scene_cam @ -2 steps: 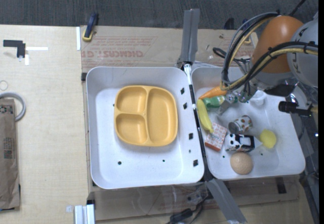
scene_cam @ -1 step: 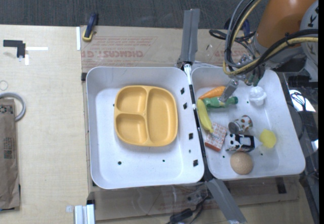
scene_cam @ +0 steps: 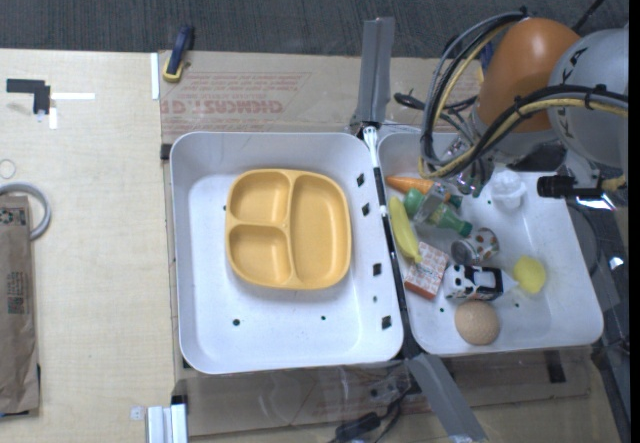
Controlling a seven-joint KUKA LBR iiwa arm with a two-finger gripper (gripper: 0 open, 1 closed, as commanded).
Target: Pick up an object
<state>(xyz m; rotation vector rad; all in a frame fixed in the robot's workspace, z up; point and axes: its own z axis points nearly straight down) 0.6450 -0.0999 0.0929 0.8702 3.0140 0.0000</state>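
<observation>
While the arm reaches in over the right bin, we note the contents from the near edge outward. Nearest us in that bin lies a tan egg-shaped ball. Just behind it sits a black-and-white cow-patterned toy, with a yellow lemon-like piece to its right and a red-and-white packet to its left. A banana lies along the bin's left wall, touching the packet. Farther back we see a green bottle, a carrot and a white cup-like piece.

The jaws hang over the far part of the right bin, among hanging cables, just above the bottle and beside the carrot; we cannot tell whether they are open or closed, and nothing is visibly between them. The ball, cow toy and lemon lie well nearer to us than the jaws.

The left bin holds a yellow three-compartment plate, lying flat near its middle. Beyond the bins, on the desk, a blue-and-yellow tool lies at the far edge.
</observation>
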